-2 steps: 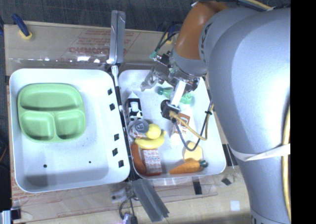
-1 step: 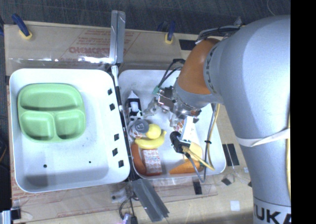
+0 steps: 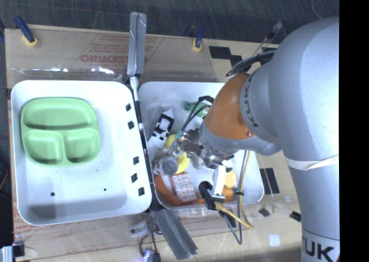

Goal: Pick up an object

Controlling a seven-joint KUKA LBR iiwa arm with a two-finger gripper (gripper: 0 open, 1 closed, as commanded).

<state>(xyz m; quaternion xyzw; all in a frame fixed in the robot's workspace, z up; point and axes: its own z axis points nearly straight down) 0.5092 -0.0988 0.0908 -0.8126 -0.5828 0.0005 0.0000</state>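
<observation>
My gripper [image 3: 180, 144] reaches down into the right bin [image 3: 151, 94], low over a heap of small things near the bin's left wall. Just below it lie a yellow object [image 3: 183, 164] and a grey round piece [image 3: 168, 166], both close to or touching it. A white and black item [image 3: 162, 126] sits just up and left of it. An orange object with a printed label [image 3: 176, 189] lies along the bin's near edge. The wrist and the orange band hide the rest of the bin.
The left bin [image 3: 34, 200] holds a green divided tray [image 3: 59, 130] in its far half. A grey divider [image 3: 137, 44] runs between the bins. A small green thing [image 3: 188, 105] lies at the right bin's far side. Blue clamps [image 3: 25, 30] sit on the bench's far edge.
</observation>
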